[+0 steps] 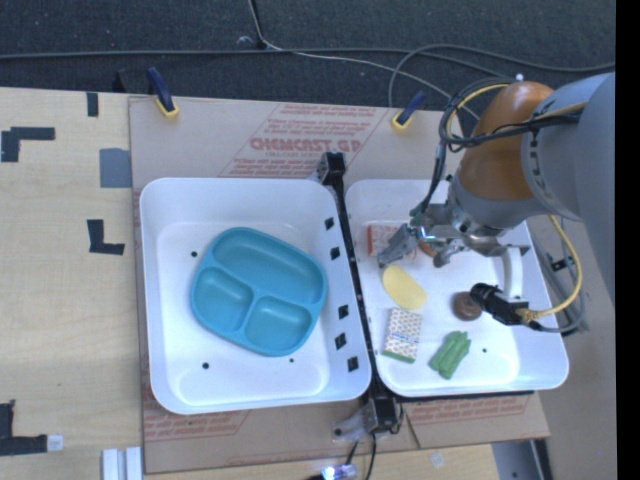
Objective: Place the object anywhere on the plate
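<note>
Nearest the camera, the wooden table [60,368] carried a cardboard sheet [290,143] under two white bins. In the right bin [545,373] lay a green object [450,354], a patterned packet [403,334], a yellow object [404,287] and a small brown round piece [467,305]. The left bin [160,203] held the blue plate [259,290], with three compartments and nothing on it. Above the yellow object hung the hand [418,251], its fingers spread and pinching nothing, just beside a red-printed packet [381,238]. Farther back, yellow-tipped clamps [160,93] gripped the cardboard's far edge, black tape marks [100,238] dotted the table, and cables [300,50] ran across dark carpet [120,13].
</note>
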`<state>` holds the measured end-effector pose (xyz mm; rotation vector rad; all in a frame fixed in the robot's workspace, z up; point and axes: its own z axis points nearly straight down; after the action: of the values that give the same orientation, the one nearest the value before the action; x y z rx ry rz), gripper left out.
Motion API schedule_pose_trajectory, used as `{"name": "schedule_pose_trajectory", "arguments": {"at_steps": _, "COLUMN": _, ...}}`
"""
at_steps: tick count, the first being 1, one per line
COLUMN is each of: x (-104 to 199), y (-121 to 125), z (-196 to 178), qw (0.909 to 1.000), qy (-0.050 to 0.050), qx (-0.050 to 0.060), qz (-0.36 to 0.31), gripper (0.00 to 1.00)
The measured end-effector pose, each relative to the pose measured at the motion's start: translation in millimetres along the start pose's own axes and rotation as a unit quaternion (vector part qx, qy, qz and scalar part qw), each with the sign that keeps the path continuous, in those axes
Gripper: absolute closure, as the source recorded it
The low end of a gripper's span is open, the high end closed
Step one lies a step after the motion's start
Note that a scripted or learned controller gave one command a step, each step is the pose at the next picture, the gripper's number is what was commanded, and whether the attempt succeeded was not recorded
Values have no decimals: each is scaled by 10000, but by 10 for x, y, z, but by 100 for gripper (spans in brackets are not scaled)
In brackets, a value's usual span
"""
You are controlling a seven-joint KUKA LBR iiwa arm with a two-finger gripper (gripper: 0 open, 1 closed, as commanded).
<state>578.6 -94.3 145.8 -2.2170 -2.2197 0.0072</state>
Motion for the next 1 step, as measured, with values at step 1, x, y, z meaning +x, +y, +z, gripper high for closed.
{"name": "schedule_pose_trajectory", "arguments": {"at_steps": 1, "x": 11, "y": 68, "z": 610, "qw": 10000, "qy": -5, "qx": -14, "qz": -4, "gripper": 0}}
